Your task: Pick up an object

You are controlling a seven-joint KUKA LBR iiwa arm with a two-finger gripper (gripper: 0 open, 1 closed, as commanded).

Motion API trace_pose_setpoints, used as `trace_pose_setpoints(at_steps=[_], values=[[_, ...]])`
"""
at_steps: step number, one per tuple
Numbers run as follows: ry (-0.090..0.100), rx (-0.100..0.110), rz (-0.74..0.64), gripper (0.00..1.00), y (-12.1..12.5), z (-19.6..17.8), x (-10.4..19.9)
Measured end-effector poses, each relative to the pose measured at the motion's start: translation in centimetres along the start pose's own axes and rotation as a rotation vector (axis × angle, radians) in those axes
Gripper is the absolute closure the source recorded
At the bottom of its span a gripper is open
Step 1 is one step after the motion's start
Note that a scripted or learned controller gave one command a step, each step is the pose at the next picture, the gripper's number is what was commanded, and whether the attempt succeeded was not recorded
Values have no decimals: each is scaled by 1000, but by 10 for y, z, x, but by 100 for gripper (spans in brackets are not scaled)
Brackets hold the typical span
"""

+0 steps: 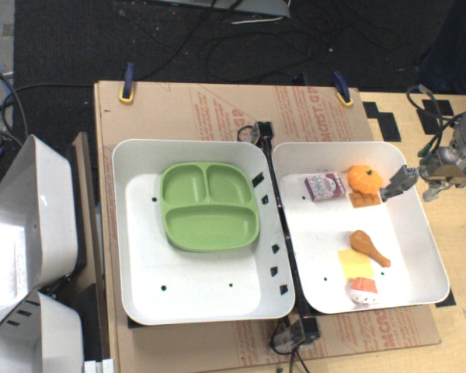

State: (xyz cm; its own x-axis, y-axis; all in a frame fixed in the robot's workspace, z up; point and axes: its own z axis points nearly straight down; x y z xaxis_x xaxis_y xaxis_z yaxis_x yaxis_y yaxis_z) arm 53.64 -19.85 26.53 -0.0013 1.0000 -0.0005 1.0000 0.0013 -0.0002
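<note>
Right bin [419, 231] centre open, toys [365, 179] around

My claw [398, 183] looked like dark, dull metal. Just beside it, the orange ball [364, 178] had a bumpy, matt skin, and the purple packet [325, 186] past that looked like shiny printed wrap. Below my claw, the brown drumstick [370, 248] was smooth, glossy plastic, and the yellow square [356, 266] was flat and matt. The white bin [419, 231] under me was smooth plastic. Far across from me, the green plate [210, 207] was smooth plastic with a soft shine. The board [217, 107] underneath everything was rough brown cardboard.
</note>
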Motion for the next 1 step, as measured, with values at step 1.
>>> trace_pose_setpoints(at_steps=[1], values=[[1, 2, -5, 0, 50, 94, 21]])
